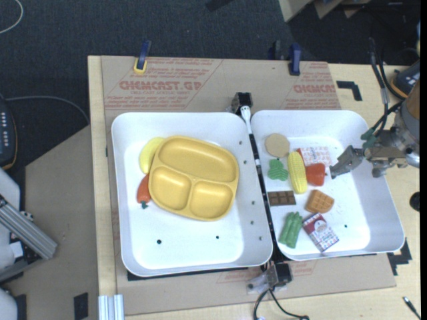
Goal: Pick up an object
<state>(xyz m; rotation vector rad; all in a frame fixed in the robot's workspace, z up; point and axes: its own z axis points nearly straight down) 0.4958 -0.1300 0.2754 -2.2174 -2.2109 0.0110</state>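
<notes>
Gripper (360,160) hangs over the right bin (373,229), fingers spread, nothing between them. Just left of it: red piece (315,173), corn (297,171), white packet (315,155). Waffle (319,201) and chocolate (281,198) lie below. Yellow tray (192,177) fills the left bin (187,255); the item under its left edge is possibly a banana (149,153).

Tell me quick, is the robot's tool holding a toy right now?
Tool: cannot tell if open or shut; no toy seen in it, hovering over the right white bin.
</notes>
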